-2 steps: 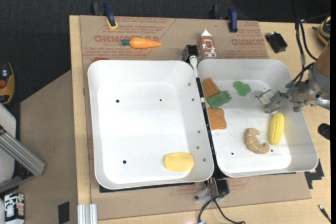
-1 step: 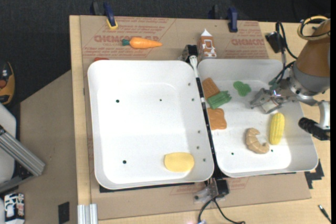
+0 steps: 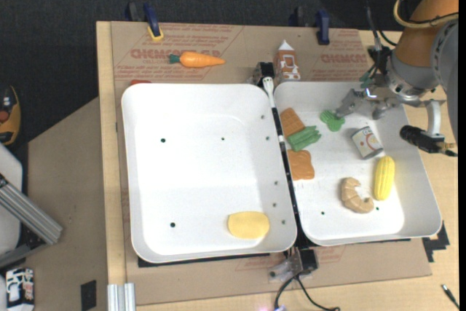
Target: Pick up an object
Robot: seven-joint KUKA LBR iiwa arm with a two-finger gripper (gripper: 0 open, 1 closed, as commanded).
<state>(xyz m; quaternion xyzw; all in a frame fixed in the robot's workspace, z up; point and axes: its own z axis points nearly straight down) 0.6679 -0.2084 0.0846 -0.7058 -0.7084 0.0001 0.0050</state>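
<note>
Item nearest the hand: a small green plastic piece, leaf-like in shape [image 3: 332, 120], lying in the right white bin [image 3: 415, 226] just below and to the left of the hand [image 3: 362, 100]. It looks the likeliest target, though the task names no one object.

Further items in the same bin, going outward from the hand: a small grey boxy tin [image 3: 365, 141] just below it; a green bean-pod toy [image 3: 303, 136] and two orange-brown flat bread-like pieces [image 3: 297, 143] down to its left along the bin's inner wall; a yellow corn cob toy [image 3: 384, 178] and a tan croissant-shaped toy [image 3: 356, 195] well below it.

Left white bin [image 3: 145, 156]: one pale yellow rounded piece [image 3: 248, 224], far from the hand.

On the surface [image 3: 240, 51] beyond the bins: an orange carrot toy [image 3: 198, 60] and a small brown-and-white carton [image 3: 287, 63].

Risks, as judged: the green piece is small and flat, so the fingers could close over it and come up bare, or push it aside; the tin stands close enough to be knocked.

Hand: low over the upper part of the right bin, wrist tilted, grey arm reaching in from the right. Whether its fingers are spread or closed I cannot tell; nothing shows between them.
</note>
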